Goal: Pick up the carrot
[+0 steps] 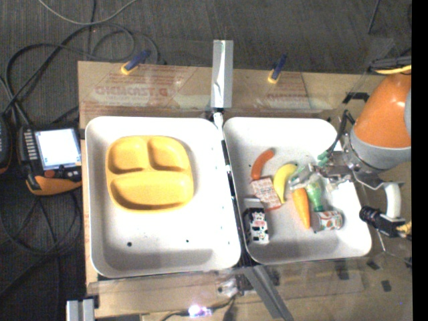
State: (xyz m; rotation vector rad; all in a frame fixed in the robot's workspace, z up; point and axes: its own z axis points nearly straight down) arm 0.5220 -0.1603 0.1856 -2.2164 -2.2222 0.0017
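Over right bin (348, 243), my pincer (326, 172) near carrot (301, 206); jaw state hidden, cannot tell. Carrot probably light, stiff, smooth plastic; grip mid-body, across width.

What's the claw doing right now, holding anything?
Claw: open or shut cannot be told; it sits over the right bin by the carrot, and no hold shows.

Orange carrot (301, 206), yellow banana (284, 176), yellow compartment tray (151, 172), white bins (103, 243).
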